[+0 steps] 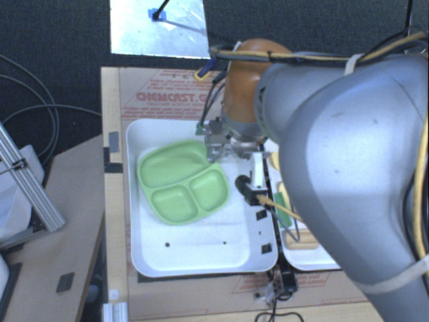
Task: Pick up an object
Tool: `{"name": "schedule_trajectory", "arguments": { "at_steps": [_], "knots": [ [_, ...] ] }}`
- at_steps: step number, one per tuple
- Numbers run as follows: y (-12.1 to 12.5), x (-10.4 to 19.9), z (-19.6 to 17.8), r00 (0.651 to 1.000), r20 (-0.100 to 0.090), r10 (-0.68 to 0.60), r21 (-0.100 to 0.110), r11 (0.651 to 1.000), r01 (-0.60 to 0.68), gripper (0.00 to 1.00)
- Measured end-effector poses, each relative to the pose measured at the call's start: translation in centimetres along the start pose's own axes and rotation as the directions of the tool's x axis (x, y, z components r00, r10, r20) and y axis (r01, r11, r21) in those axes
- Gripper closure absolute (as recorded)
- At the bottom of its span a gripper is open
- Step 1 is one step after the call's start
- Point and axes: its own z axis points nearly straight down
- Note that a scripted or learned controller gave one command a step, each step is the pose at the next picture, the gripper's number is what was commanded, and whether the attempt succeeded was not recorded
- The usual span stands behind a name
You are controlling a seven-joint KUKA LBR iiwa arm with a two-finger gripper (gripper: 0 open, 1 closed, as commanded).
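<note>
The jaws [216,146] hang low over the left bin [154,260], but I cannot tell if they are released or clenched. The green divided plate [182,182] lies just below them, its upper right rim touching or nearly touching them.

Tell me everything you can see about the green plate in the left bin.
The green plate is a pale green divided plate that looks like plastic, with rounded corners and three compartments: one large, two smaller. It lies flat and right side up on the floor of the left bin, turned at a slant, in the bin's upper half. Nothing lies in it. The gripper is at its upper right rim; whether it touches cannot be told.
</note>
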Motion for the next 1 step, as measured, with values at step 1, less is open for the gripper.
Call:
{"name": "schedule_trajectory", "arguments": {
  "at_steps": [1],
  "knots": [
    [4.32,6.88,-12.05,1.0,-0.006,-0.007,-0.004,1.0,0.007,1.0]
  ]
}}
